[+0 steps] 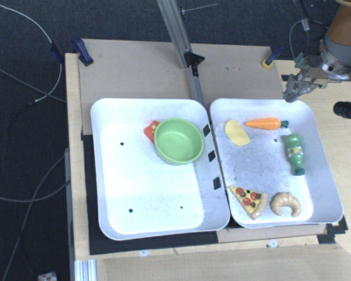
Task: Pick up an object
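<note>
The gripper (293, 93) hovers just beyond the far rim of the right bin (324, 174); whether its jaws stand apart cannot be determined. The carrot (262, 123) lies inside that bin, near the far rim, closest to the gripper. It appears light, rigid and smooth. Grasp across its thick orange mid-body, not the tapered end.

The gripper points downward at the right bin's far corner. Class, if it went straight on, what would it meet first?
Probably the right bin's far rim, just below the gripper. The carrot lies left of that line. Depth is unclear.
</note>
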